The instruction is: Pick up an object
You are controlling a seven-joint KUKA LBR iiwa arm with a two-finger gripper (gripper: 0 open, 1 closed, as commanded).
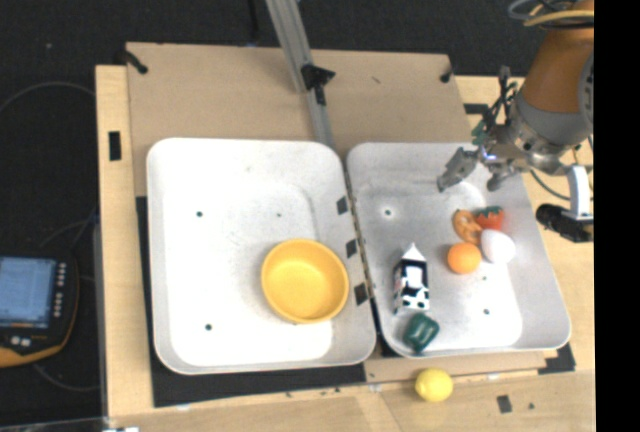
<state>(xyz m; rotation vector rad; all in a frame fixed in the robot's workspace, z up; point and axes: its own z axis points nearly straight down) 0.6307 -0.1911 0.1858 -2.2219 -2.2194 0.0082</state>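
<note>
Nearest the lower edge of the frame we saw a yellow lemon lying on the bench, outside both bins and just below the right bin. Just above it, inside that bin's lower left corner, lay a green pepper, and touching its upper side stood a small black-and-white cow-patterned carton, its long axis running up and down the frame. To the left, the left bin held 1 yellow bowl near its lower right corner. Further up in the right bin we found a tight cluster of 3 things: an orange ball, a white egg touching its right side, and an orange-and-red item with a green tip just above both, too small for us to name. Above that cluster hung the gripper, its 2 fingers spread apart with nothing between them, at the upper right of the right bin. We judged the cluster the likeliest target: it lay directly below the gripper in the frame, near it, while the carton and pepper sat further toward the lower left. The crowding looked like the main obstacle, since fingers coming down on 1 item could knock its neighbours. At the far top of the frame, a grey metal pole ran slantwise down to the gap between the bins, well clear of the gripper.
</note>
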